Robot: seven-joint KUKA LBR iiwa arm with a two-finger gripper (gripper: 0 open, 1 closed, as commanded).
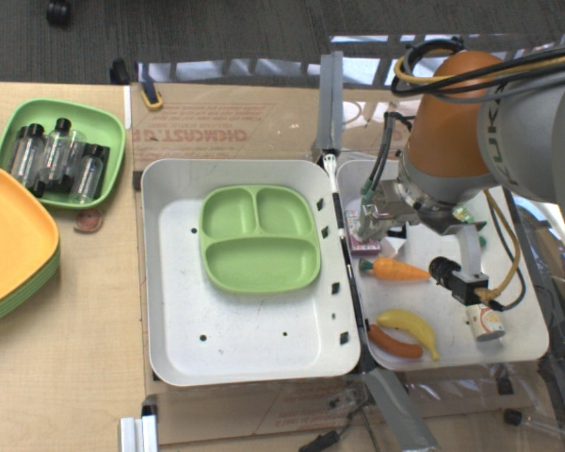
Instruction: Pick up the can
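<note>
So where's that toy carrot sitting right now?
The toy carrot lies in the right-hand bin, near its left wall, just below the robot's wrist and above the toy banana.

Robotics lab — bench, white bins, carpet, chair castor.

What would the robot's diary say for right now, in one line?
arm: over right bin | gripper: low, by purple-labelled item | carrot, banana: lying in bin | green tray: left bin
</note>
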